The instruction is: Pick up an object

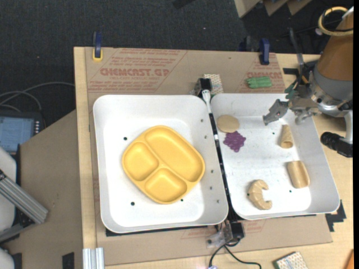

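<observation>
The right bin [320, 198] holds several toy foods: a round tan cookie [228, 123], a purple grape bunch [234, 141], a small tan cone [286, 137], a bread roll [298, 174] and a croissant [259, 195]. My gripper [288, 112] hovers over the bin's far edge, just above the cone and to the right of the cookie. Its fingers [273, 114] are spread open with nothing between them.
A yellow divided plate [162, 164] lies in the left bin [106, 122]. A green object [259, 83] rests on the cardboard behind the right bin. Clamps hold the board's far edge. The grey arm with its orange band [336, 55] stands at the right.
</observation>
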Controlling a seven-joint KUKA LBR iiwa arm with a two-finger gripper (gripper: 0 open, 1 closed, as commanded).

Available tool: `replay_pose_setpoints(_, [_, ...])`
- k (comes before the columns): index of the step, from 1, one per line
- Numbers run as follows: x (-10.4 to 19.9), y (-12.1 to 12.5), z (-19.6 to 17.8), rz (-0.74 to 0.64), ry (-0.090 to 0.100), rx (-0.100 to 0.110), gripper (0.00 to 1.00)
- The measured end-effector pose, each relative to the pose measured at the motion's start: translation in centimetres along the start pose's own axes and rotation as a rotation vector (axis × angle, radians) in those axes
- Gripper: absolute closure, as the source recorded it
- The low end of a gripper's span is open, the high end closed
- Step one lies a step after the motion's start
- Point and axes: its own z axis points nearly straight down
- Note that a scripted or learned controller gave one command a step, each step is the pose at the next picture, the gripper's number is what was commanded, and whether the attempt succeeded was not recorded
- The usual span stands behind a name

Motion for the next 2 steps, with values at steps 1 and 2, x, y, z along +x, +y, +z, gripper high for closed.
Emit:
replay_pose_setpoints(1, [-6.4, -0.8, 10.8, -0.002, 0.002, 0.0, 0.0])
replay_pose_setpoints(2, [-1.3, 7.5, 11.6, -0.008, 0.0, -0.008, 0.0])
